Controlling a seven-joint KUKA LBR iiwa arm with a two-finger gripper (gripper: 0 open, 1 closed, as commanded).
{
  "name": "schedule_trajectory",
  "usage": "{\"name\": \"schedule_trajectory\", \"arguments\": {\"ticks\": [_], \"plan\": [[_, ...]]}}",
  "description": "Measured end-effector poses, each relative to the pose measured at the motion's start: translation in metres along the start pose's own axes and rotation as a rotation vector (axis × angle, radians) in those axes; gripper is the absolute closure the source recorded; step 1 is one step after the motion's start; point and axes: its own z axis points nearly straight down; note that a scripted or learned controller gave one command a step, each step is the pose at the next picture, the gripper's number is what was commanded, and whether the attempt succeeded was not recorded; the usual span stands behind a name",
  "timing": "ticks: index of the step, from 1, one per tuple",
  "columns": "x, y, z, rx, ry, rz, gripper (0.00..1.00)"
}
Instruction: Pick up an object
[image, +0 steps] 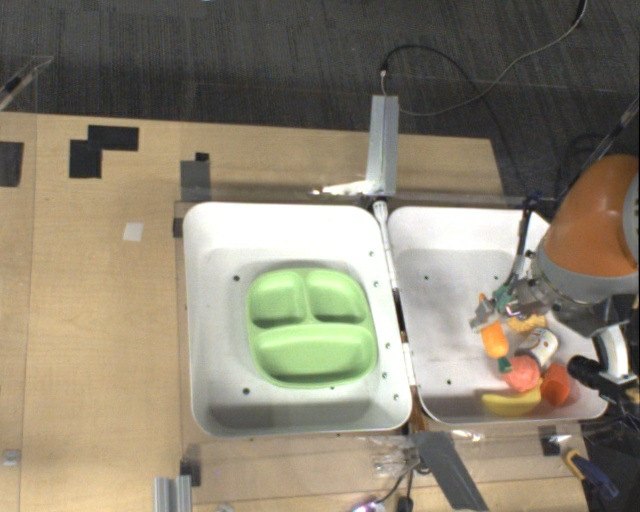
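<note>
The arm's tool (505, 308), its grip state impossible to tell, hangs over the toy food (520, 375) in the right bin (440, 300), with descent and grasp apparently next.

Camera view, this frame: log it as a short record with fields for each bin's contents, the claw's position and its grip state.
left bin: green divided plate, lying flat near the middle
right bin: small toy foods clustered at its near right corner: orange piece, pink piece, red piece, yellow banana
claw: low over the right bin, just above the cluster
grip state: cannot tell; nothing visibly held
</note>
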Motion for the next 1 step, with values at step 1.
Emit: {"name": "schedule_trajectory", "arguments": {"ticks": [1], "plan": [[0.0025,0.1160,-0.0545,-0.001,-0.001,0.060,1.00]]}}
